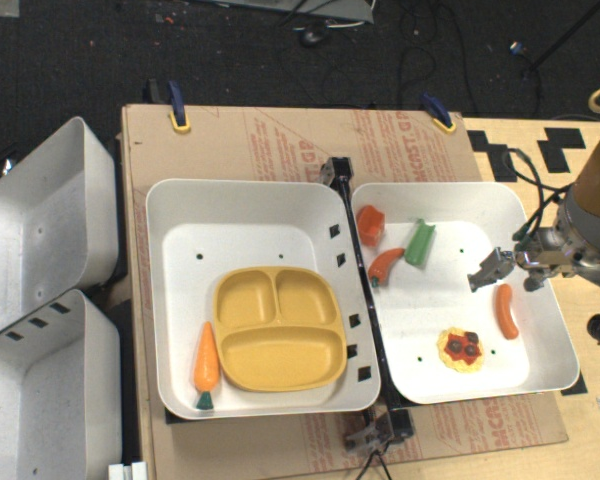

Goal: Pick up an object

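Note:
My gripper (510,274) hovers over the right side of the right bin (435,196), open, with nothing between its fingers. Just below it lies a red-orange sausage (506,311). A small round pizza toy (461,349) sits nearer the front. Toward the bin's left side are a red pepper piece (369,224), a green block (419,243) and a curved orange-red piece (385,264). In the left bin (180,208) a yellow divided plate (280,328) rests with a carrot (207,360) beside its left edge.
Both bins sit on a cardboard sheet (280,138) held by yellow clamps (180,118). A black divider (358,288) runs between the bins. Two more white bins (40,218) stand off the bench at the left. Cables lie on the dark floor behind.

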